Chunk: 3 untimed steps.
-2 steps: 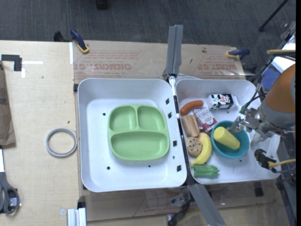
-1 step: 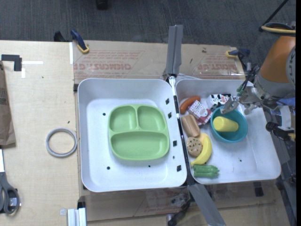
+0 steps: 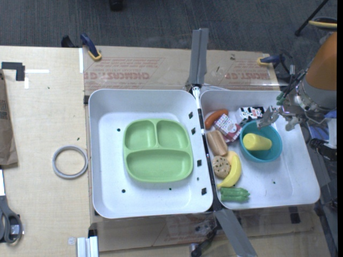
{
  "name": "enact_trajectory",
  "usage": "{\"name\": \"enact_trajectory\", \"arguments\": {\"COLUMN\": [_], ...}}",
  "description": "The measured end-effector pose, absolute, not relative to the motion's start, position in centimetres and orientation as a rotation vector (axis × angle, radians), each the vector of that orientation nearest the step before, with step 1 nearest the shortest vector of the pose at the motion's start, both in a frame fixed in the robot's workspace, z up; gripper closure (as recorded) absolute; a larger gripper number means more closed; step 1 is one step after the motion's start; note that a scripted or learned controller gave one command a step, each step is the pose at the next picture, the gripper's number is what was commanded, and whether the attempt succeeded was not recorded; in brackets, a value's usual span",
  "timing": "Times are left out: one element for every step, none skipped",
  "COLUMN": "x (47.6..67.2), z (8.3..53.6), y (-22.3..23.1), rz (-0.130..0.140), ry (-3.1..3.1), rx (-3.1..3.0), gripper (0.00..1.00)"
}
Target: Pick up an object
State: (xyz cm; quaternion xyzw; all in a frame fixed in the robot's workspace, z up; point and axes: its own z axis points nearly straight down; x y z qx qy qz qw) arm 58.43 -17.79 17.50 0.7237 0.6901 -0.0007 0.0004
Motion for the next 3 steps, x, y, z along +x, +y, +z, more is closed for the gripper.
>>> {"name": "enact_trajectory", "arguments": {"x": [61.3,57.0,51.4], "z": [9.4,9.2,9.2], "y": [-20.0,-20.2,-19.5], "rz": [-0.004,-0.001,-0.001], "ry": [2.239,2.275,2.436], "rx": [2.205,2.166,1.984], "gripper": [0.0,0.0,0.0]}}
